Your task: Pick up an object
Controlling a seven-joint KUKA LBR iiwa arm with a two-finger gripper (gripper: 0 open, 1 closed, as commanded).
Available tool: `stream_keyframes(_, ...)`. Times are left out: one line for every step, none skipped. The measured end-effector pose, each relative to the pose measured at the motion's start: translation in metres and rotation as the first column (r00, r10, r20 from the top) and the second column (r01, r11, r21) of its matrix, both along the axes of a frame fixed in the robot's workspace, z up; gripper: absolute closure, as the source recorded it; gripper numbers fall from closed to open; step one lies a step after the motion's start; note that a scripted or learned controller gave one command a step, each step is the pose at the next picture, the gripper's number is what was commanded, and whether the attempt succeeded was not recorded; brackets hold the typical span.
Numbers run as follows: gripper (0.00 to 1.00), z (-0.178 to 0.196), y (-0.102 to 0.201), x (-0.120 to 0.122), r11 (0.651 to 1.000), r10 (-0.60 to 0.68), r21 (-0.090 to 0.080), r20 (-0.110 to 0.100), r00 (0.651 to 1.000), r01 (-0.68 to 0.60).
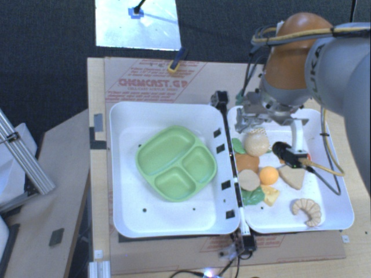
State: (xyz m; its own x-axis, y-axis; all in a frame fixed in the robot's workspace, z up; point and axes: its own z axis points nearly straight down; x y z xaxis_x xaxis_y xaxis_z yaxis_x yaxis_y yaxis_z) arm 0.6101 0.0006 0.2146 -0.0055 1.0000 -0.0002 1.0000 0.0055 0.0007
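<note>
My gripper [253,122] hangs low over the back of the right bin [336,213], just above a pale round bun-like toy [257,143]. Below the bun lie an orange piece [247,162], a small orange ball [269,175], a beige round slice [250,180], a green leafy piece [253,197], a yellow cheese chunk [271,196], a tan wedge [293,178] and a croissant [307,210]. The wrist hides the fingertips, and nothing shows between them.
The left bin [124,213] holds a light green divided plate [175,163]. A black clip-lined divider [227,155] separates the two bins. A cardboard sheet [152,81] lies behind them, with a shiny panel [138,15] beyond.
</note>
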Motion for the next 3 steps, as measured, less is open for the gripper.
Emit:
stream_keyframes(1.0,0.001,-0.001,0.003,1.0,-0.002,0.001,0.002,1.0,0.002)
stream_keyframes(1.0,0.012,-0.003,-0.008,1.0,-0.004,0.001,0.0,1.0,0.004)
stream_keyframes(1.0,0.001,0.0,-0.003,1.0,-0.002,0.0,0.0,1.0,0.002)
